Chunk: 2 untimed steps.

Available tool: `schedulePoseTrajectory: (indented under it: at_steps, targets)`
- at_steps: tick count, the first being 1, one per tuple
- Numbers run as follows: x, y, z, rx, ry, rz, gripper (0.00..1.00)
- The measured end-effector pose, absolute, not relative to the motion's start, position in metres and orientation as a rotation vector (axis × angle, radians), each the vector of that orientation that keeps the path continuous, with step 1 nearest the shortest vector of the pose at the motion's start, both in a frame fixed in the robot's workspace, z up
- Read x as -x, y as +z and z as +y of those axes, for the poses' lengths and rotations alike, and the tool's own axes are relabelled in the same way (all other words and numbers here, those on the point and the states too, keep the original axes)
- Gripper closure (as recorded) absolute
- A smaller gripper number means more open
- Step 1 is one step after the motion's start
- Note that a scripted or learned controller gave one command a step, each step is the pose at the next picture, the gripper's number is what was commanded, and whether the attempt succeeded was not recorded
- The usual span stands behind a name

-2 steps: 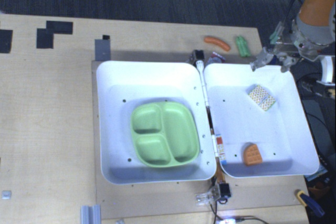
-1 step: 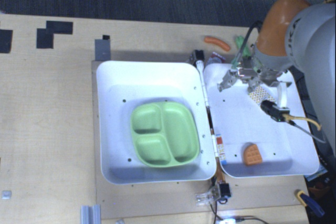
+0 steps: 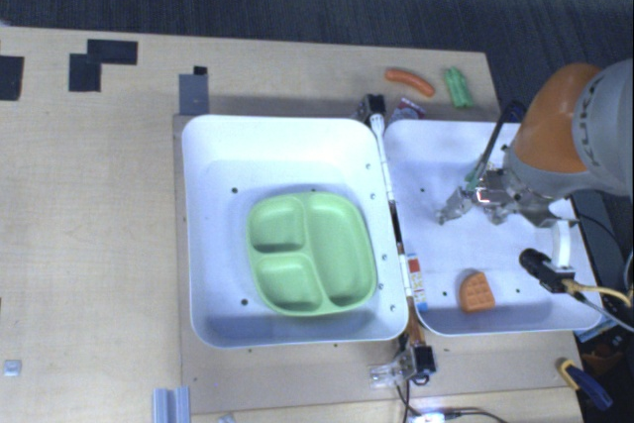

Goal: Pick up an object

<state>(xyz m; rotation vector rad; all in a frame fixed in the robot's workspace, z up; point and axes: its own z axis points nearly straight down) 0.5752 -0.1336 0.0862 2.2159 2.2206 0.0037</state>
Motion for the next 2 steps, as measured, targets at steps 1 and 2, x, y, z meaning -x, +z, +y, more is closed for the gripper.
schedulePoseTrajectory:
  at_steps: [1, 2]
  targets:
    - [-0.53, 0.121, -0.133, -2.218, 0.003, 2.222, 0.0]
    - [-0.489, 0.087, -0.146, -2.215, 0.008, 2.219, 0.0]
